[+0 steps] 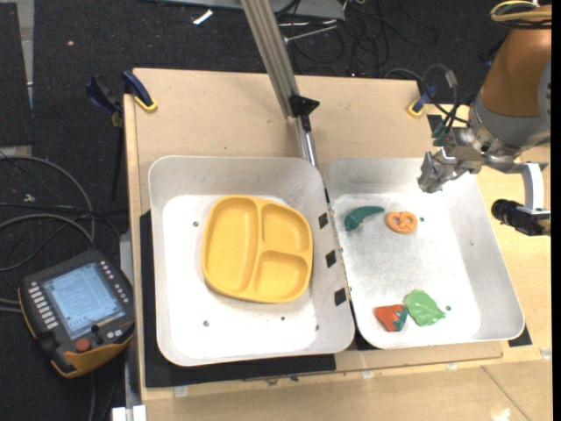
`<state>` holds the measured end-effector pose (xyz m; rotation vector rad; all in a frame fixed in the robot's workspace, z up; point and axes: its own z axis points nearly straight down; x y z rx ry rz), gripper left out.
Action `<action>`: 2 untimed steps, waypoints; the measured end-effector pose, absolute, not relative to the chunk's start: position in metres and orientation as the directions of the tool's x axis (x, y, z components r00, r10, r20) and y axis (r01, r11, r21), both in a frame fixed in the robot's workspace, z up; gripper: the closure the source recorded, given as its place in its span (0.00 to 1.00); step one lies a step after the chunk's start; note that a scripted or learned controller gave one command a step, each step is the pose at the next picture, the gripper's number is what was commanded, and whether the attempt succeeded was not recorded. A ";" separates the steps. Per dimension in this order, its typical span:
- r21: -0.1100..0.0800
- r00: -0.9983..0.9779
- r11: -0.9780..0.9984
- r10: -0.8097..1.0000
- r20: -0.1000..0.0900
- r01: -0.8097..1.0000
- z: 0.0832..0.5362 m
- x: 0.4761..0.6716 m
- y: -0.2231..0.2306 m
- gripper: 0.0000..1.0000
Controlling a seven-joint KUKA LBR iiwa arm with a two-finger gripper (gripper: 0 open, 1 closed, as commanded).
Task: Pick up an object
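The tool [431, 179] hangs over the right bin [491, 261] near its far edge; whether it stands apart or together, I cannot tell. Nearest candidate is the small orange piece [402, 222], beside a teal curved piece [361, 217]. Both look like light, rigid moulded plastic, probably slippery; grip across the narrow middle. The yellow divided tray [258, 249] lies in the left bin.

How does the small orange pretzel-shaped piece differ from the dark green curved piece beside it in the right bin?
The small orange pretzel-shaped piece is round and has holes; the dark green curved piece is long, tapered and solid. The orange piece lies nearer the gripper; the green piece lies nearer the divide between the bins. Both are small, lie flat in the right white bin, and are untouched.
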<state>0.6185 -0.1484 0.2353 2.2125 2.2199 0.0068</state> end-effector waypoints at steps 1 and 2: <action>-0.001 -0.003 0.003 1.000 -0.001 1.000 0.214 0.619 -0.148 1.00; 0.000 -0.007 0.007 1.000 0.001 1.000 0.206 0.624 -0.093 1.00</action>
